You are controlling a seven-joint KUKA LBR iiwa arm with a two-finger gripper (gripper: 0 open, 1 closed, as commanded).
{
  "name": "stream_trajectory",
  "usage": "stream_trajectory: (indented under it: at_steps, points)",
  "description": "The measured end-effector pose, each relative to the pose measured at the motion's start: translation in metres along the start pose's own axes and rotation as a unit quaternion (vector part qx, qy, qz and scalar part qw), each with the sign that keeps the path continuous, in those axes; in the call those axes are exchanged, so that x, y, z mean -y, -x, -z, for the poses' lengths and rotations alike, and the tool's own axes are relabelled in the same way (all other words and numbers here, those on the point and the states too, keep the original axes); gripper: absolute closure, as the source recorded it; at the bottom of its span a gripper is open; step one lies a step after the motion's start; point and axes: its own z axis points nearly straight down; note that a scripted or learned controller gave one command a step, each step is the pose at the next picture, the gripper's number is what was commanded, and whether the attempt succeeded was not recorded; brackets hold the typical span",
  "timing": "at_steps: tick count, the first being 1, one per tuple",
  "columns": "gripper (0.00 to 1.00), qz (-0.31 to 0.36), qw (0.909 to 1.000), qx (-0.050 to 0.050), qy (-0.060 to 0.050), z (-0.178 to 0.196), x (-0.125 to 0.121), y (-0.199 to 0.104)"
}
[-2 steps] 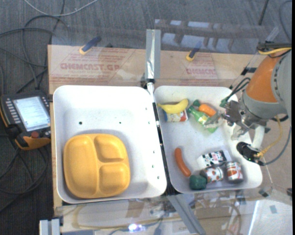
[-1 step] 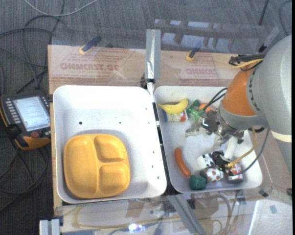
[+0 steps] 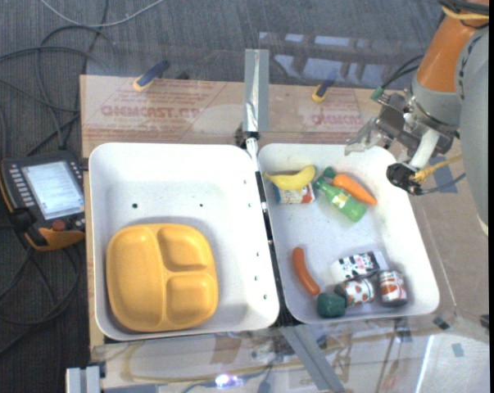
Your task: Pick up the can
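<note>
A small red and white can [image 3: 392,287] lies in the near right corner of the right bin [image 3: 419,244]. A second similar can [image 3: 358,292] lies just left of it, touching a dark green lump [image 3: 331,304]. My gripper [image 3: 383,140] hangs over the far right corner of the right bin, well away from both cans, with nothing seen in it. The grey arm with its orange band [image 3: 443,51] rises behind it at the upper right.
The right bin also holds a banana [image 3: 289,178] over a small tin [image 3: 295,194], a green bottle [image 3: 342,201], a carrot [image 3: 355,189], a red sausage [image 3: 305,270] and a patterned white carton [image 3: 360,264]. A yellow divided tray [image 3: 160,277] lies in the left bin [image 3: 181,170].
</note>
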Motion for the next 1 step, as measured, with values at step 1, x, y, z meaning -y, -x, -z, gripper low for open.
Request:
stream_trajectory:
  at_steps: [1]
  points:
    - [0.00, 0.058, 0.9983, -0.001, -0.002, -0.1271, 0.0398, 0.0273]
